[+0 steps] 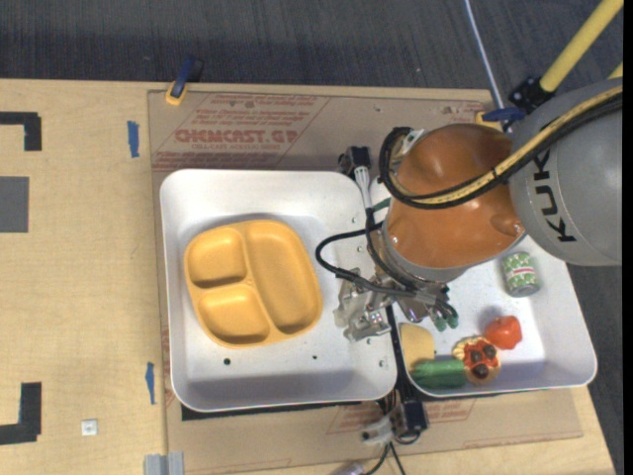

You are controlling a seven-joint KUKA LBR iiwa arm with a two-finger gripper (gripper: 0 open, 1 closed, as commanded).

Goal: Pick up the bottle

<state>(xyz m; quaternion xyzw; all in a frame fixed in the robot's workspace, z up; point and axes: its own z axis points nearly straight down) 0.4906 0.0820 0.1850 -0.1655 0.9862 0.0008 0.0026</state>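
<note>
Bottle (521,272): taken to be the small upright cylinder with a green-speckled label and pale top. The identification is a judgement, as it is small and partly tucked under the arm's grey housing. It stands in the right bin (579,349), toward the far right side, well apart from the other pieces there.

Handling, judged: probably light plastic, stiff enough not to crush. Smooth rounded wall, so likely slippery and prone to rolling or tipping if nudged off-centre. Best hold is across the middle of the body, squarely on the label, not on the narrower top.

Gripper (368,317): metal head below the orange band, hanging over the right edge of the left bin (178,265), just beside the yellow divided plate (253,281). Nothing visibly held. Open or closed: cannot tell, as cables and the wrist clutter the view.

Relation: the bottle lies well to the right of the gripper and slightly farther back, across the rim between the bins. Other items in the right bin sit along the near side: a green cucumber-like piece (440,371), a red piece (504,332) and a pale yellow piece (415,342). None lies close to the bottle.
</note>
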